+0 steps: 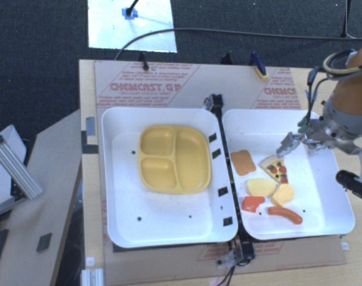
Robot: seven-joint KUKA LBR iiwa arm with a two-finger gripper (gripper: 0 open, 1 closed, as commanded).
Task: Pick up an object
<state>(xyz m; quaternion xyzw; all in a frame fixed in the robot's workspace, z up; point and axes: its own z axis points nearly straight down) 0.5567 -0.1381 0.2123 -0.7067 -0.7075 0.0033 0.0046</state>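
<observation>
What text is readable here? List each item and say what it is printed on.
"CHEMCAST GP", red print on the protective sheet under the bins, left of centre.
"CHEMCAST" again on the same sheet at the right, partly cut off by the bin.
Smaller red lines around both logos: too blurred to read.

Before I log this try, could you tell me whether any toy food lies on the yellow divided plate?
No, the yellow plate bears nothing; the pizza slice and other pieces lie in the right bin.
</observation>
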